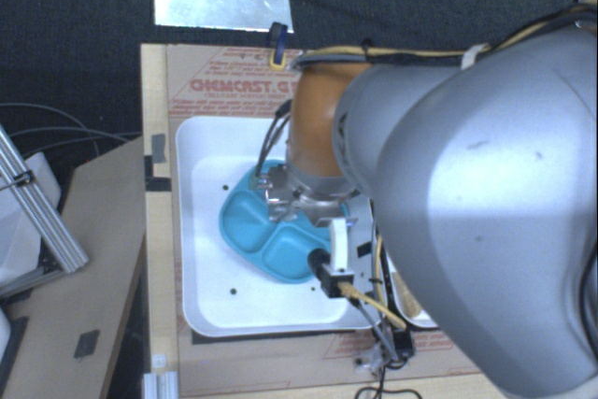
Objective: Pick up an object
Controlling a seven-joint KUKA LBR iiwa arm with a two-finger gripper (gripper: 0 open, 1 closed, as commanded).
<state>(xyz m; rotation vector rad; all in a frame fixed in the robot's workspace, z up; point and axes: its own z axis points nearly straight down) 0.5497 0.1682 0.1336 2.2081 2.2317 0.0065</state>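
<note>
the arm [439,201] reaches down over the blue tray [266,234] at the frame's centre, in the left white bin [201,201]. approach step, seemingly; next comes closing and lifting.

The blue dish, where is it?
The blue dish lies in the left white bin, toward its right side, right under the arm's gripper.

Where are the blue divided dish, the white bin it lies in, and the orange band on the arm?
blue divided dish [250,224]: camera view, on its left compartment's floor.
white bin [201,201]: camera view, on the bare floor near its left wall.
orange band [313,121]: camera view, on its left-facing side above the wrist.
</note>
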